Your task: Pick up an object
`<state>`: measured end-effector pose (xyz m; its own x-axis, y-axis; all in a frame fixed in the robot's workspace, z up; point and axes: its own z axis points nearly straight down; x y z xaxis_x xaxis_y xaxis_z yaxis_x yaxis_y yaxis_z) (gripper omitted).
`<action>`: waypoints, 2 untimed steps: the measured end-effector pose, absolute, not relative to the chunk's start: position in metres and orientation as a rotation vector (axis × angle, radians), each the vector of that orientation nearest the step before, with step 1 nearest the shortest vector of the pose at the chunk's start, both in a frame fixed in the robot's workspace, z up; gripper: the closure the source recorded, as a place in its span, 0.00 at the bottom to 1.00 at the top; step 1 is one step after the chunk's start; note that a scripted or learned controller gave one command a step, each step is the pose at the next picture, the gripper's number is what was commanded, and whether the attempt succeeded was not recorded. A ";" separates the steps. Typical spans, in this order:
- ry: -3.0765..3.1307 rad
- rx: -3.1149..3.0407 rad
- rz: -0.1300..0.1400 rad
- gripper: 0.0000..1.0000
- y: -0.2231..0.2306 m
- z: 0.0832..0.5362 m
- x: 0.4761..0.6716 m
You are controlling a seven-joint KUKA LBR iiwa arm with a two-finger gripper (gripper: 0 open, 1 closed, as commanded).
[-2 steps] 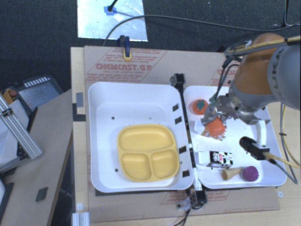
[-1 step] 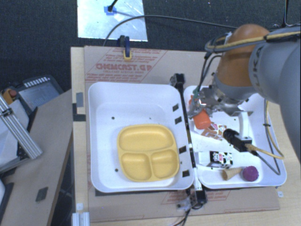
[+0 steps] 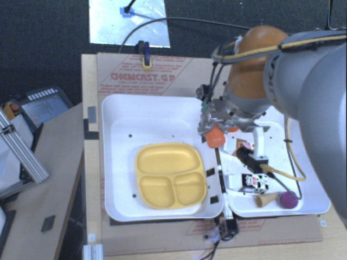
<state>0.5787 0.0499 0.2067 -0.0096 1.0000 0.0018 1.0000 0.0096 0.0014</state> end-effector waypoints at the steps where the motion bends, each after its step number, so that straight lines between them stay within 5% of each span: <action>1: -2.233 -2.211 -0.007 1.00 0.110 0.213 0.594; 2: -2.227 -2.216 -0.002 0.00 0.106 0.213 0.593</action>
